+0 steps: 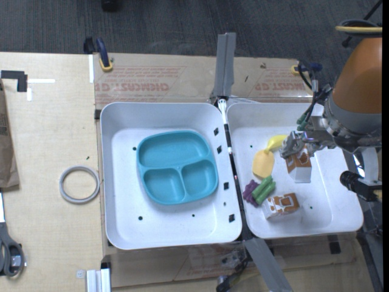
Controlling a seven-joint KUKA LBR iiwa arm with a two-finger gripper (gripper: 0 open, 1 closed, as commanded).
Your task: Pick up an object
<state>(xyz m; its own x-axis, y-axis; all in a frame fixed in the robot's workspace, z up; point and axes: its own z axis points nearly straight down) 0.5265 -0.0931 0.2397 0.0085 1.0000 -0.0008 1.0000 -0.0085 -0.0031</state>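
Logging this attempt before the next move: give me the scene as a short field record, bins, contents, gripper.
left bin: blue divided tray
right bin: yellow toy, green and purple toy, brown and white carton
gripper: over right bin, low, at a brown and white box
grasp: cannot confirm
bench, left: grey ring, scissors

Teal tray (177,174) in a white bin (115,181); yellow toy (265,162), green-and-purple piece (259,191), brown-and-white cartons (282,205), tan surface (45,139).
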